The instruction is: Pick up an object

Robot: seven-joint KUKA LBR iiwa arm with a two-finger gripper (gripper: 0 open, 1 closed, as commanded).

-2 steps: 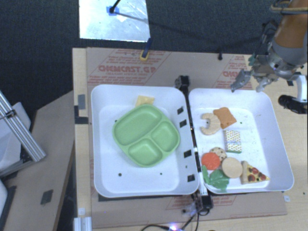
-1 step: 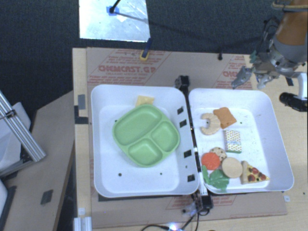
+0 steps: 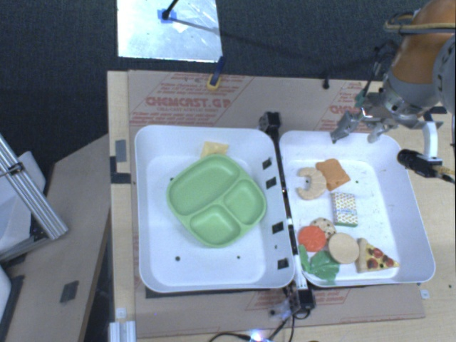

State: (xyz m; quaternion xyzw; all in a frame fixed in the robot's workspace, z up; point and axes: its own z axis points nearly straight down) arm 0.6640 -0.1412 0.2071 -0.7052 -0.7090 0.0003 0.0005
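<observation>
The gripper (image 3: 362, 128) hangs above the far rim of the right bin (image 3: 410, 212), its two fingers spread apart with nothing between them. The grey arm (image 3: 420, 63) with its orange band reaches in from the right.

All the small toy foods lie in the right bin. Nearest the gripper is an orange toast-like slab (image 3: 333, 172), tilted, touching a pale tan crescent piece (image 3: 311, 183) (croissant-shaped, with its hollow facing right). Below them sits a small patterned box (image 3: 345, 209), white with coloured dots, standing apart from the rest. Toward the near edge is a tight cluster: a speckled cookie (image 3: 323, 226), a red round tomato-like piece (image 3: 311, 238), a plain beige disc (image 3: 343, 248), a green leafy piece (image 3: 322, 265) and a pizza slice (image 3: 373, 256) with red dots, most of them touching or overlapping.

The left bin (image 3: 160, 262) holds a light green divided plate (image 3: 216, 200) with three compartments, set at a slant, and a small yellow wedge (image 3: 214, 149) just beyond its far edge.
</observation>
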